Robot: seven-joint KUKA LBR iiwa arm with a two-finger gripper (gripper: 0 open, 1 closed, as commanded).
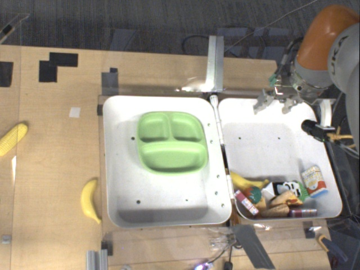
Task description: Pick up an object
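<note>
My gripper [274, 104] hangs over the far edge of the right bin [264, 136], open, with nothing between its fingers. The loose objects lie heaped along that bin's near edge, well away from the gripper: a yellow banana [247, 181], a small red-and-white can [313, 180], a black-and-white item [286, 187], a red packet [245, 202] and other small toy foods. A green divided plate [170, 141] rests in the left bin [121, 167].
On the bench left of the bins lie a second banana [90, 200] and a yellow corn cob [12, 140]. A metal post [215, 63] stands behind the divide between the bins. Black cable [318, 130] runs along the right bin's right side.
</note>
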